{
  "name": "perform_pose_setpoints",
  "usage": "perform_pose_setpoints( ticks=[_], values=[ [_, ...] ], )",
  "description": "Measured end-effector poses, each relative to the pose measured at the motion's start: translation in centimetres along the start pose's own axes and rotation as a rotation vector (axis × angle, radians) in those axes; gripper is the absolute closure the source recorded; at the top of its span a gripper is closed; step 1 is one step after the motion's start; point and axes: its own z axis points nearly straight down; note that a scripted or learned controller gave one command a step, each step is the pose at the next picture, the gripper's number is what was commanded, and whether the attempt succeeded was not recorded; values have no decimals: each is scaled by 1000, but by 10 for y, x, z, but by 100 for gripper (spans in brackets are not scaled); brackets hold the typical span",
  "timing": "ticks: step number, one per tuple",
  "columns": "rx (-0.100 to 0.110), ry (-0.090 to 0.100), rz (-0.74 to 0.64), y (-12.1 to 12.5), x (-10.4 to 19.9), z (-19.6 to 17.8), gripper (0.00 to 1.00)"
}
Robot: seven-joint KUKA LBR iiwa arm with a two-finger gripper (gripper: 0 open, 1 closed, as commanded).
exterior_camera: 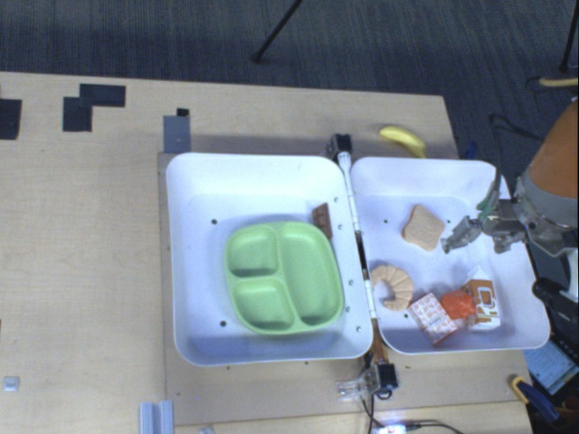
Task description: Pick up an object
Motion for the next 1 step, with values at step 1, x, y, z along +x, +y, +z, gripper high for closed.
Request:
perform_pose_setpoints(
  ticks=[1],
  values=[
    [-1, 1, 0, -11, 12, 106, 0]
  ],
)
